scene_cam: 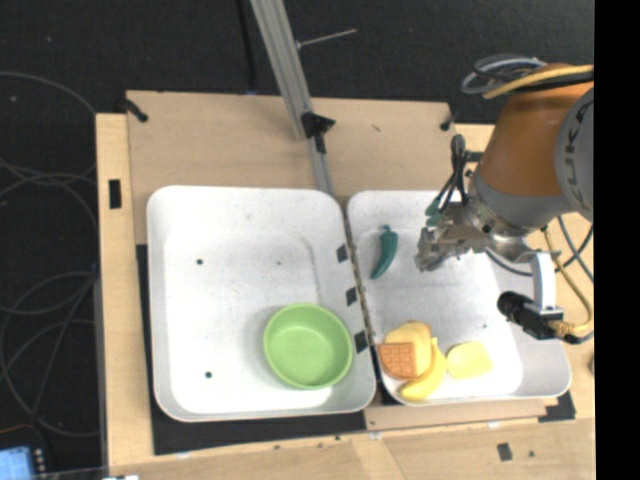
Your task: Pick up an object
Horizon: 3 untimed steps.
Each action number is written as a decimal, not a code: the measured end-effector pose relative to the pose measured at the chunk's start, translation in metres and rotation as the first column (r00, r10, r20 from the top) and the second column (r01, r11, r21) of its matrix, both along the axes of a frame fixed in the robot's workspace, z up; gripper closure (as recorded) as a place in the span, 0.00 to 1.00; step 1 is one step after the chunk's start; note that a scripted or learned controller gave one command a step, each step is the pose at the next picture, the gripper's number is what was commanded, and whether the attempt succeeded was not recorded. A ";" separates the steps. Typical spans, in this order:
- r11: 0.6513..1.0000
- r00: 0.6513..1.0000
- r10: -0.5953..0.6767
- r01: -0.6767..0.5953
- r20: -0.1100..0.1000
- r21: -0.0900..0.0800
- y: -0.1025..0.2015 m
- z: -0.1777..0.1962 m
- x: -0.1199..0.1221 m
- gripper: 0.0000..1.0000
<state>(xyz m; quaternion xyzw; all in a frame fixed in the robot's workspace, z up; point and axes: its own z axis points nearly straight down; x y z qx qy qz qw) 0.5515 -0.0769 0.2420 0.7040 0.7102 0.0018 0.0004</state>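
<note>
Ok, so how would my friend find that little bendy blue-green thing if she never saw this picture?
Tell her to look at the right white bin, the one the gripper hangs over. The teal pepper-shaped toy lies in that bin's upper left part, close to the wall shared with the other bin. The toys near it are all yellow or orange and bunched at the bottom, so it is the lone dark, thin, curved one.

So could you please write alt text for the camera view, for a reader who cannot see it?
A grey and orange robot arm reaches in from the right, its gripper over the right white bin, beside a teal pepper-shaped toy. Near that bin's front edge lie a waffle-like toy, a banana and a pale yellow piece. The left bin holds a green bowl.
</note>
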 end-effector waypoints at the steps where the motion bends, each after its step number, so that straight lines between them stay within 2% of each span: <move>1: 1.000 1.000 -0.005 0.005 -0.001 -0.001 0.052 0.010 -0.002 1.00; 2: 1.000 1.000 -0.006 0.006 -0.003 -0.002 0.106 0.000 -0.003 1.00; 3: 1.000 1.000 -0.004 0.004 -0.003 0.000 0.153 0.006 -0.015 1.00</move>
